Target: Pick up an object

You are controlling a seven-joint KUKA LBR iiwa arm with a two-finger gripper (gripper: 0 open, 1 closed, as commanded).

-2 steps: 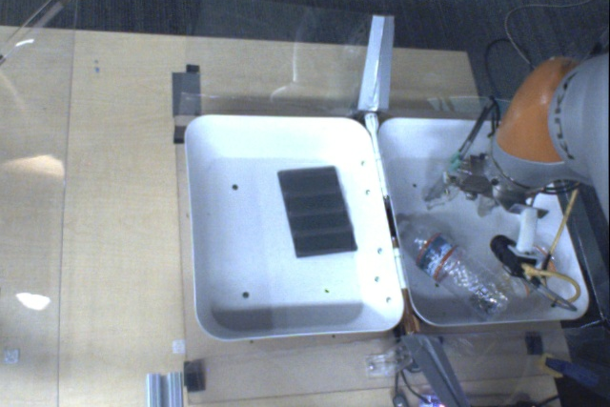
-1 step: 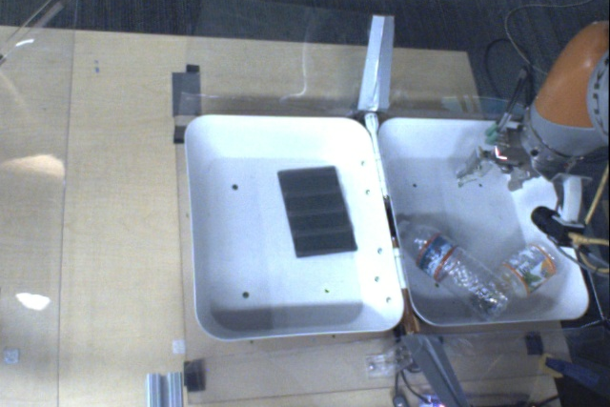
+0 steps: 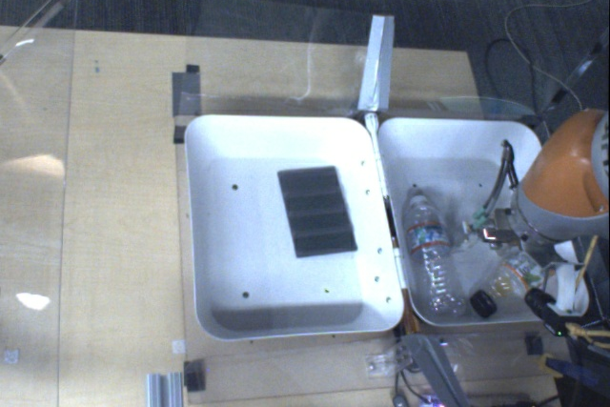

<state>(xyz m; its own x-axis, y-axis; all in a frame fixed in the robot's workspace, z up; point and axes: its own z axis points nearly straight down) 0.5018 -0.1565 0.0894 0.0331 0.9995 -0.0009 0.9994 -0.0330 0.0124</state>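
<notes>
Bottom of the frame first: the left bin (image 3: 205,234) has a dark ribbed rectangular pad (image 3: 317,211) lying flat around its middle, a bit tilted. In the right bin (image 3: 448,148), a clear plastic water bottle (image 3: 431,254) lies on its side along the left wall, cap end toward the lower right, with a small black cap-like thing (image 3: 482,304) just beside it. The arm (image 3: 570,181), orange band showing, sits at the right edge, and the gripper (image 3: 502,254) is down low inside the right bin near the bottle. Can't tell its state, too cluttered there.
</notes>
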